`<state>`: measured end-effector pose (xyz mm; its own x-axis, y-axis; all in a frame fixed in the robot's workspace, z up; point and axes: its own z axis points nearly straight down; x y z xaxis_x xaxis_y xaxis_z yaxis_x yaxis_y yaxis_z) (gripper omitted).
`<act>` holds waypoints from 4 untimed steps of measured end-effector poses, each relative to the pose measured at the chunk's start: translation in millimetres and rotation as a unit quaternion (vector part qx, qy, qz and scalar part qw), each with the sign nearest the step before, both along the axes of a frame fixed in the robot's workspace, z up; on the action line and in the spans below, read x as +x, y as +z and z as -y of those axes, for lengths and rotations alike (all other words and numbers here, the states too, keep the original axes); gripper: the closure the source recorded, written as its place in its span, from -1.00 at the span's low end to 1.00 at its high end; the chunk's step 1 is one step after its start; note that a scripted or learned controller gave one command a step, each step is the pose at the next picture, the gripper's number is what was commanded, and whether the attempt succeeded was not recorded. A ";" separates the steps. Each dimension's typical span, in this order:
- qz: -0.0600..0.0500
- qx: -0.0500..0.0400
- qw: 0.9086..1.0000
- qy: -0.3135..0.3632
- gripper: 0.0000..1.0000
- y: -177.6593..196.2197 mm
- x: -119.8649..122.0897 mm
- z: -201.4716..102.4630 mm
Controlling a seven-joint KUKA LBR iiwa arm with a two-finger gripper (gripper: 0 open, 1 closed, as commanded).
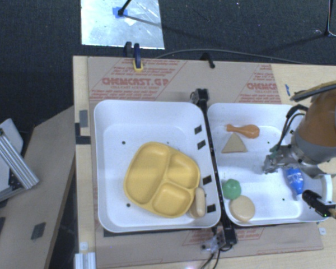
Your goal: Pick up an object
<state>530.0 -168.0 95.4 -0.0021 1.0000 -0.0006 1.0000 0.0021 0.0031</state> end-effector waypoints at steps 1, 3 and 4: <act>0.002 -0.001 1.000 0.001 1.00 64.5 3.8 0.0; 0.001 0.000 1.000 0.002 1.00 146.6 14.9 -6.1; -0.001 0.001 1.000 0.003 1.00 140.0 12.6 -51.3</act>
<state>542.7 -116.6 235.4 -0.0085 1.0000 0.0008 1.0000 0.0085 0.0018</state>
